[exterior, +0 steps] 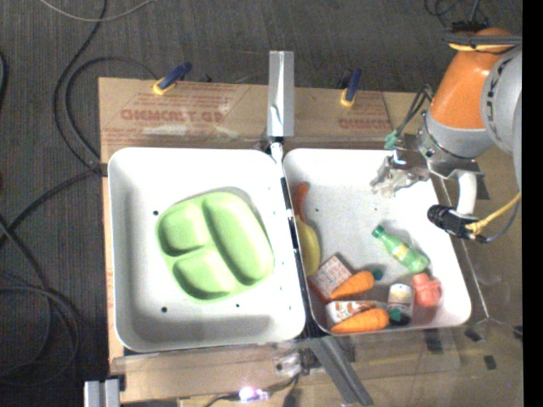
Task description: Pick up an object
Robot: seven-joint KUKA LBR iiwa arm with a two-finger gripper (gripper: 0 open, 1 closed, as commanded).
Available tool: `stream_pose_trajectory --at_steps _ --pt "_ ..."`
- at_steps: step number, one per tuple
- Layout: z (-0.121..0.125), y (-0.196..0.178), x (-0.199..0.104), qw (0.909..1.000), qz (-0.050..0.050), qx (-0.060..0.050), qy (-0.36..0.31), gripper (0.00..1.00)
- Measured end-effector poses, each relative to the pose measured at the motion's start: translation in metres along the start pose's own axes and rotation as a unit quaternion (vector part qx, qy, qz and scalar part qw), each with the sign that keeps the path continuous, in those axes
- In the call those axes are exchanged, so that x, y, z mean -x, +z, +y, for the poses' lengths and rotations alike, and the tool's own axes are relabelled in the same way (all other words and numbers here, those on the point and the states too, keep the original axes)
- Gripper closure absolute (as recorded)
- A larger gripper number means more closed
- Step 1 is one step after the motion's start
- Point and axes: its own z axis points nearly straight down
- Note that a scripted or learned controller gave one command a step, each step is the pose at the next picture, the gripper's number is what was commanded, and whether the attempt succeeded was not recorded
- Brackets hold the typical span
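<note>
My gripper (pixel 392 176) hangs over the back right part of the right bin (pixel 356 206), with nothing seen between its fingers. Below it lie a green bottle (pixel 400 249), two orange carrots (pixel 351 284) (pixel 366 320), a yellow banana-like piece (pixel 310 246), a small patterned box (pixel 332 270), a carton (pixel 344 309), a small can (pixel 400 295) and a pink item (pixel 428 289). An orange piece (pixel 300 200) leans on the bin's left wall. The gripper is apart from all of them.
The left bin (pixel 136 176) holds a green divided plate (pixel 215 244). A metal post (pixel 280 100) stands behind the bins' shared edge. Clamps (pixel 172 77) (pixel 349 88) hold the cardboard backing. The arm's orange band (pixel 468 91) is at the right.
</note>
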Motion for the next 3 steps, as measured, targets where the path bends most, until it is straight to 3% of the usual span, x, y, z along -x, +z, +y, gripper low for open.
stream_pose_trajectory --at_steps 1,2,3 --pt "0.000 0.000 0.000 1.0000 0.000 0.000 0.000 0.00" --pt "-0.039 0.100 0.050 0.9996 0.001 0.002 -0.027 0.00" --pt "-0.038 0.091 0.050 0.9996 0.001 0.002 -0.028 1.00"
